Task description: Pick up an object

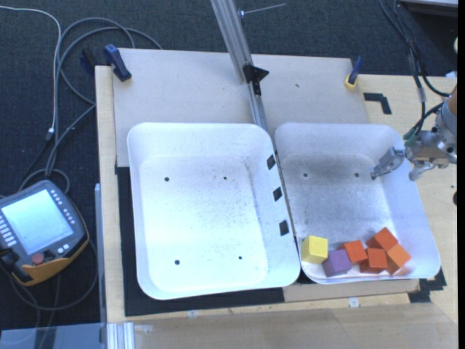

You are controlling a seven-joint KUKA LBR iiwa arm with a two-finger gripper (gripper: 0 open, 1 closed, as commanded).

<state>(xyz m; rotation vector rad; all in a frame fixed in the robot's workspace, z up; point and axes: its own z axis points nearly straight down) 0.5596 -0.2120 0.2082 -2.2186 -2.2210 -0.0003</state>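
Along the front edge of the right bin (327, 131) lie a yellow cube (314, 249), a purple cube (336, 262) and several orange cubes (376, 253), packed close together. My gripper (397, 170) hangs over the bin's right rim, well behind the cubes. Its fingers (383, 163) stand apart and open, with nothing between them. The wrist comes in from the right edge of the camera view.
The left bin (145, 144) sits beside the right one, with black clips on the shared rim. A slanted metal pole (231, 27) rises behind the bins. Clamps (116, 60) hold the board's back corners. A teach pendant (36, 231) and cables lie on the floor at left.
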